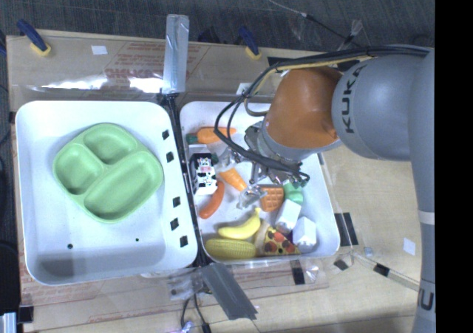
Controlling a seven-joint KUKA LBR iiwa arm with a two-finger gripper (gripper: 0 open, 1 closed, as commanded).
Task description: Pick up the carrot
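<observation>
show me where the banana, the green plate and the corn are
banana (240,229): camera view, middle of its yellow curve, right bin
green plate (108,170): camera view, ridge between its compartments, left bin
corn (230,249): camera view, middle of the cob, under the banana

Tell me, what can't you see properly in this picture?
- Gripper: the arm's orange band hangs over it in the camera view, so its grasp is unclear.
- Carrot: its right end is tucked under the gripper.
- Toys at the right bin's bottom: crowded and too small to name surely.
</observation>
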